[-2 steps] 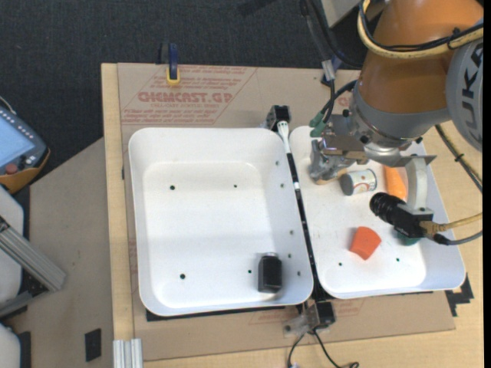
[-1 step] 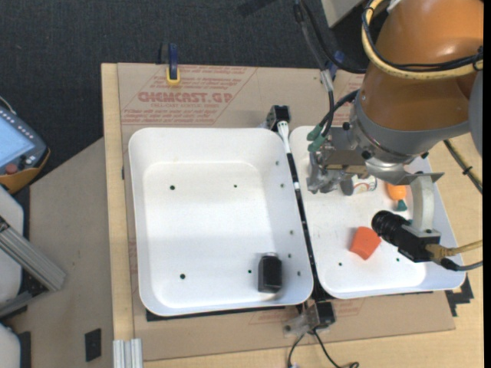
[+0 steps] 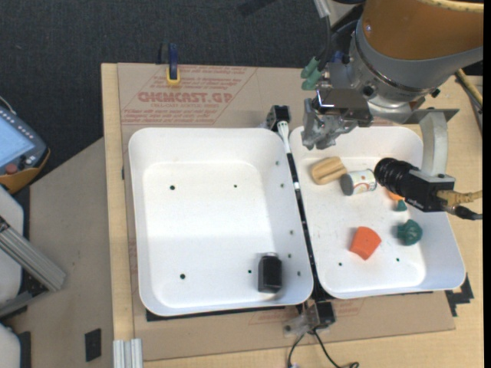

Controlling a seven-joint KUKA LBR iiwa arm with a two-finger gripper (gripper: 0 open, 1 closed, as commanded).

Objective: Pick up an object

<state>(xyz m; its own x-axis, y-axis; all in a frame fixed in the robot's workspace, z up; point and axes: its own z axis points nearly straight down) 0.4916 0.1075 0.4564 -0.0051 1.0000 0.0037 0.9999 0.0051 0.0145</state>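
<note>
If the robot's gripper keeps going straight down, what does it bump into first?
Probably the bare floor of the right bin, near its back edge. The gripper hangs just behind the tan block, so it might clip that; depth is hard to judge from this view.

We see a robot lab: two white bins (image 3: 146,228) on a cardboard-covered surface (image 3: 192,90), clamps, loose cables (image 3: 307,351)

Brightness: bright, even light from overhead; the white bins come close to washing out.
Glare: the left bin (image 3: 207,213) floor shows a paler band across its lower half.
Shadows: soft and short; a faint one under the arm (image 3: 414,29) falls on the right bin (image 3: 383,274) near its far rim.
Focus: the arm, close to the lens, is soft and slightly blurred; bin contents are fairly sharp.
Surroundings: dark floor (image 3: 77,21), low detail.
</note>
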